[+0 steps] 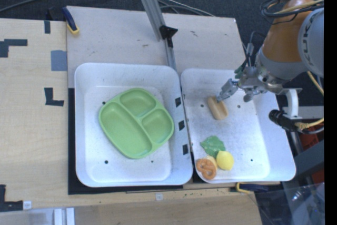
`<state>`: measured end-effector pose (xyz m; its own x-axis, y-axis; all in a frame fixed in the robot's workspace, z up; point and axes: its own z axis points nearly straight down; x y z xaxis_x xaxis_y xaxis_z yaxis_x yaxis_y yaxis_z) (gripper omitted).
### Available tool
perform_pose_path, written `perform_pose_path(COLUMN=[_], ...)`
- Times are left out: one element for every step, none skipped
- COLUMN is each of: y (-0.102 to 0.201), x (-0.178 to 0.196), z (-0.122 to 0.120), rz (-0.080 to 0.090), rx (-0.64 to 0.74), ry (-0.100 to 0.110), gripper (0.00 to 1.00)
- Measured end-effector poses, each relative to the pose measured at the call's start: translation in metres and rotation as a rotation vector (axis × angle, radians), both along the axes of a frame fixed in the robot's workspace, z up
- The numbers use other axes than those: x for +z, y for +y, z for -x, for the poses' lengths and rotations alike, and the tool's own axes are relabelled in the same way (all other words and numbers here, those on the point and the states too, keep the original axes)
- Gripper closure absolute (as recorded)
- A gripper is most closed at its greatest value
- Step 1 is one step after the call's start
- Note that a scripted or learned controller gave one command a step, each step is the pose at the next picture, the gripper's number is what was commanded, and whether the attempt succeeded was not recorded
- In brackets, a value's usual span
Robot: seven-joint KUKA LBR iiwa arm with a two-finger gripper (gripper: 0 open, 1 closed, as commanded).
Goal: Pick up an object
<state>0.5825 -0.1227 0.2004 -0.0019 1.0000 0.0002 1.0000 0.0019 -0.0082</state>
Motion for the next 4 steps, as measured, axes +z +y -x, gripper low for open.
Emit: perform_pose_path(y=[0.003,0.003,0.004,-0.005], x=[-0.059,-0.112,-0.101,-0.053], z=[-0.007,-0.007,-0.007,-0.011], rz=[0.000,0.002,0.000,0.001], rx=[0.000,0.000,0.001,-0.001], ry=[-0.001,-0.006,-0.005,-0.011], gripper=[0.00,0.00,1.00,1.00])
